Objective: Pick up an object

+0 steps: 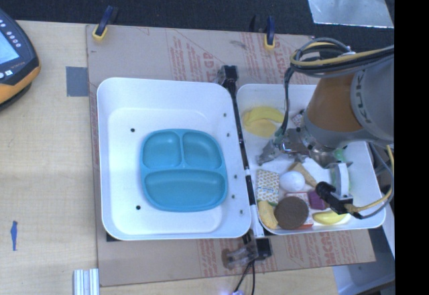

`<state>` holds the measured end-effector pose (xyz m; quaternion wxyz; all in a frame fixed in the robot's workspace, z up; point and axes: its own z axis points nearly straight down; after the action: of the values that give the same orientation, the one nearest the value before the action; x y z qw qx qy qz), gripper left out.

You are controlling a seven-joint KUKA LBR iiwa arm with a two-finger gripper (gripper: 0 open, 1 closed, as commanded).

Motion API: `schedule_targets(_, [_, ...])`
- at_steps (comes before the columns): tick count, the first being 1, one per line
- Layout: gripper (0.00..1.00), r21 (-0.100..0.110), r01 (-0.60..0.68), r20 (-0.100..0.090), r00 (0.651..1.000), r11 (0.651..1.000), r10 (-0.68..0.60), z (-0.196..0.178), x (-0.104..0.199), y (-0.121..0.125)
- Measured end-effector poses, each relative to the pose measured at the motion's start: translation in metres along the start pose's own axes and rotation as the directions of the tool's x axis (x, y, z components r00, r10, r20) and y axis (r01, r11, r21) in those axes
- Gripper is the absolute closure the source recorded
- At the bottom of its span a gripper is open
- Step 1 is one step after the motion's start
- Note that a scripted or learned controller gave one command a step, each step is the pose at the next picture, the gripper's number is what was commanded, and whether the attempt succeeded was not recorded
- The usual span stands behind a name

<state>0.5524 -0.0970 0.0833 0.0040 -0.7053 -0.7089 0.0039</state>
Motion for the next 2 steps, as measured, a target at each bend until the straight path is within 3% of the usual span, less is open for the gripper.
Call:
schedule_targets(1, [0.00, -0.013, 0.001, 0.001, 1.000, 1.000, -0.001, -0.022, -0.006, 0.086])
schedule_targets(2, [0.00, 0.001, 0.002, -0.001, 1.000, 1.000, -0.002, -0.007, 0.002, 0.103])
